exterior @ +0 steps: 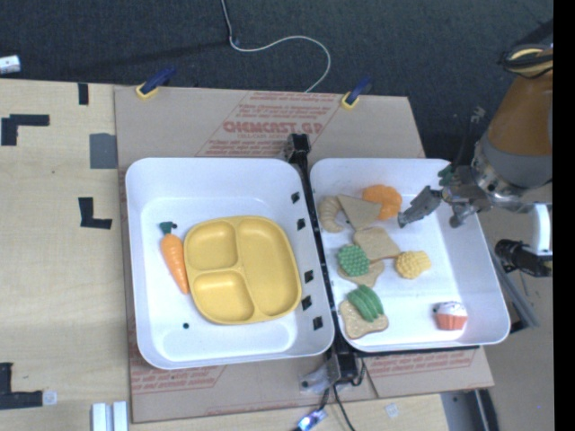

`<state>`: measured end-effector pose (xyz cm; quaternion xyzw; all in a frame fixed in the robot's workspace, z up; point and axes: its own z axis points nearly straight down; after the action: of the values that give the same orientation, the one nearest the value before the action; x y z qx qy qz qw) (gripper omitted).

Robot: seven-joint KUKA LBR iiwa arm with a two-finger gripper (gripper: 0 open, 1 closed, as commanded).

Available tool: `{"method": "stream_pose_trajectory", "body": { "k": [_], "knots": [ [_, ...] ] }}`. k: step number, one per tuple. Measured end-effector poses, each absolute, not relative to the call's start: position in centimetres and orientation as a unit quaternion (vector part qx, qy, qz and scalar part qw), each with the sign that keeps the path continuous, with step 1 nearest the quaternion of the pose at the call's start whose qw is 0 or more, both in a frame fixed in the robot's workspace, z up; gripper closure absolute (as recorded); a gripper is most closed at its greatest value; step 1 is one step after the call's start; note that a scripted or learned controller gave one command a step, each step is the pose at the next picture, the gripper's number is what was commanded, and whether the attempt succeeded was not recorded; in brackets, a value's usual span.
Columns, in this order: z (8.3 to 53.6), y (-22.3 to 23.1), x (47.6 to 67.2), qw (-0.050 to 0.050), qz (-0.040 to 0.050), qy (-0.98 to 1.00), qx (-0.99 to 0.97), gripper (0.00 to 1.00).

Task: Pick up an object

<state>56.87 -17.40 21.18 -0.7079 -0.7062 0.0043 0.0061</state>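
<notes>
Reaching in from the right, the arm is tilting its hand (437, 206) leftward, fingers released, just beside an orange piece (384, 198).

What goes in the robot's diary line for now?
pincer: over right bin, holding nothing | nearest: orange piece | carrot, yellow tray: left bin

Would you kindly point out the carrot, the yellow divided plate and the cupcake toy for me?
carrot (174, 260), camera view, on the middle of its orange body.
yellow divided plate (286, 250), camera view, on its right rim.
cupcake toy (450, 316), camera view, on its middle, at the white frosting.
</notes>
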Motion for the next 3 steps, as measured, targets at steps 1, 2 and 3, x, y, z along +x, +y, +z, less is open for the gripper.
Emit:
{"method": "stream_pose_trajectory", "body": {
  "k": [1,2,3],
  "knots": [
    [21.9,-17.4,57.2,0.001,0.0005,-0.708,-0.707,0.00],
    [17.6,-17.1,56.9,0.002,0.0019,-0.708,-0.706,0.00],
    [13.2,-16.9,56.6,0.002,0.0019,-0.708,-0.707,0.00]
  ]
}}
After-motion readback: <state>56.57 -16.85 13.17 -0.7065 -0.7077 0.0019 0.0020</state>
